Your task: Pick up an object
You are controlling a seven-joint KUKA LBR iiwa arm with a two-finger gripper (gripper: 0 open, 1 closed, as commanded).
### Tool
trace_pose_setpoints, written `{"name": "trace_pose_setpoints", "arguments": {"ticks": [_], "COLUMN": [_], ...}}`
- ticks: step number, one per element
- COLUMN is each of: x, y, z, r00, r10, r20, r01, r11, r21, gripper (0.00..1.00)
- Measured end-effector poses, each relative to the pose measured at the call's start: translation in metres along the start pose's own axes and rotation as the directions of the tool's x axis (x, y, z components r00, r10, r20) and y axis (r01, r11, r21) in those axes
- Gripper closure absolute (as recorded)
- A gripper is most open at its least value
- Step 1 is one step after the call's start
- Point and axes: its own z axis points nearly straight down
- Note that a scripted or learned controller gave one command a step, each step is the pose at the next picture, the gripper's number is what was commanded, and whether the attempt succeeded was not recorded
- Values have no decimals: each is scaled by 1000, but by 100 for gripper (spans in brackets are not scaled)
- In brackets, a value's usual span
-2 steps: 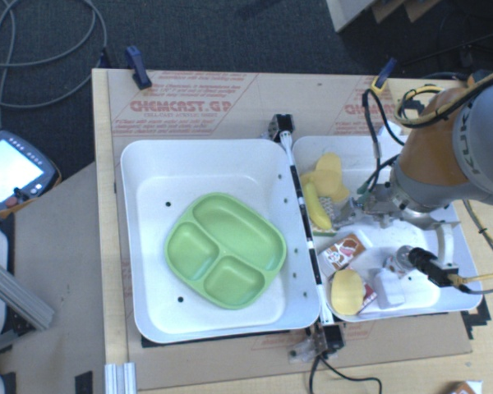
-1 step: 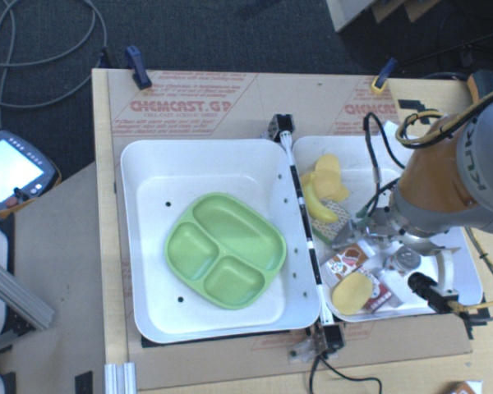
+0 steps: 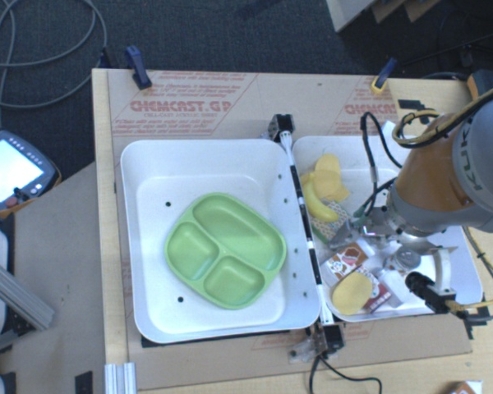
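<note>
The grey arm with its orange band (image 3: 431, 175) reached in from the right and hung low over the right-hand shallow white bin (image 3: 468, 281), its gripper (image 3: 394, 249) down among the clutter there. Whether the fingers stood apart or together could not be told, since the wrist and the objects around it hid them, and nothing could be seen clamped between them.

The likely things to pick lay in that right bin: a soft yellow lumpy toy (image 3: 324, 185) toward the far end against the dividing wall, a round pale-yellow disc (image 3: 352, 292) near the front corner, and a small flat red-and-white packet (image 3: 345, 263) between the two, just beside the gripper. They were crowded and overlapping, which probably explains the steep, close approach from above.

The left-hand shallow white bin (image 3: 148, 220) carried a light green plastic tray with three compartments (image 3: 224, 249), lying flat near its middle and well apart from the arm. Both bins sat side by side on a brown cardboard sheet covering the tabletop (image 3: 230, 97), held by blue clamps (image 3: 137, 64) at the far edge, apparently to keep it from shifting.

In my judgement the pick was not yet secured.
</note>
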Motion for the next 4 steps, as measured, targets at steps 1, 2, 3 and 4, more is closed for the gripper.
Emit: {"name": "trace_pose_setpoints", "arguments": {"ticks": [1,2,3,4], "x": [-2,9,-4,13], "y": [8,42,144,122], "z": [0,0,1,0], "r00": [1000,1000,1000,1000], "r10": [0,-1,0,-1], "r20": [0,0,-3,0], "r01": [0,1,0,1], "r11": [1000,1000,1000,1000], "r21": [0,0,20,3], "gripper": [0,0,0,0]}}
